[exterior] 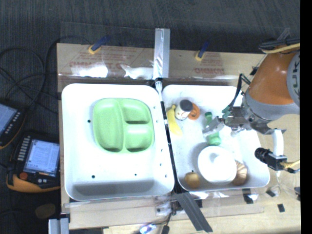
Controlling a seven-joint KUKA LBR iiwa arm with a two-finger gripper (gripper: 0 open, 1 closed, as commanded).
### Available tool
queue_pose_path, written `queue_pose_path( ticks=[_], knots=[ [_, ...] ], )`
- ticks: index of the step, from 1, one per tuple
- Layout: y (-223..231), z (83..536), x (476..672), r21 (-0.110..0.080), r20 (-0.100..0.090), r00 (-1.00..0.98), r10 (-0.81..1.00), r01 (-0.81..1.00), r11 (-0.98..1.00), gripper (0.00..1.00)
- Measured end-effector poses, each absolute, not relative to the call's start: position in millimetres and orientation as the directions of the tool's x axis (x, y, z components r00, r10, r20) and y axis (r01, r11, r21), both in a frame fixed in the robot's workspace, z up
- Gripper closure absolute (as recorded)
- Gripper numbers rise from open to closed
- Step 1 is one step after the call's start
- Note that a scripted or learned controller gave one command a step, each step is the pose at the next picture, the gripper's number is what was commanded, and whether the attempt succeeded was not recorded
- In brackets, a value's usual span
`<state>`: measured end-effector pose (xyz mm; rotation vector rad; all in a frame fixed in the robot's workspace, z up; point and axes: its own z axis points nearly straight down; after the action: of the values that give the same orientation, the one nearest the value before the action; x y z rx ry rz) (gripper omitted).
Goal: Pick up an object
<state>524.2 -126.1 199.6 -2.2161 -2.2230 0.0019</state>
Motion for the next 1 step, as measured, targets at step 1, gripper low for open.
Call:
queue_pose_path(
  ticks=[1],
  knots=[
    [-143.2, 91.9, 567.5, 0.005, -0.002, -0.219, 0.976, 0.976, 0.219, 0.00]
  ],
)
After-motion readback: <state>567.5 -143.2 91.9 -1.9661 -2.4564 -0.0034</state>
